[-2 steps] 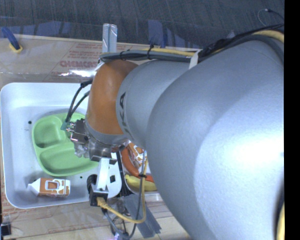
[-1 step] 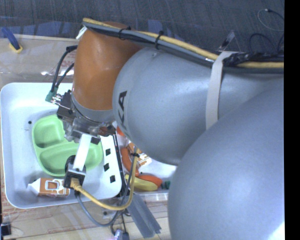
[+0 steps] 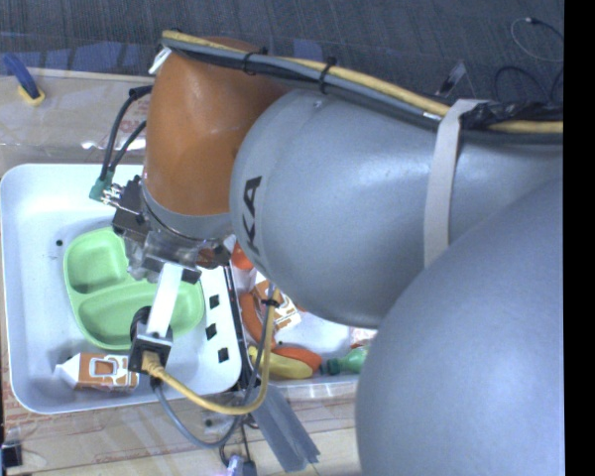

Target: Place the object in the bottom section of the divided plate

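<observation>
A light green divided plate [image 3: 83, 284] lies in the left white bin [image 3: 25, 266]. My gripper [image 3: 157, 254] hangs over the plate's right side, mostly hidden under the orange wrist band and the grey arm. Whether anything is in it cannot be made out. A small white and orange packet [image 3: 97, 370] lies in the left bin just below the plate, near the bin's front wall.
In the right bin, under the arm, lie an orange toy [image 3: 250, 313], a yellow one [image 3: 290, 368] and a green one [image 3: 349, 361]. The divider wall between the bins runs just right of the plate. A blue and yellow tool [image 3: 22, 77] rests on the bench at far left.
</observation>
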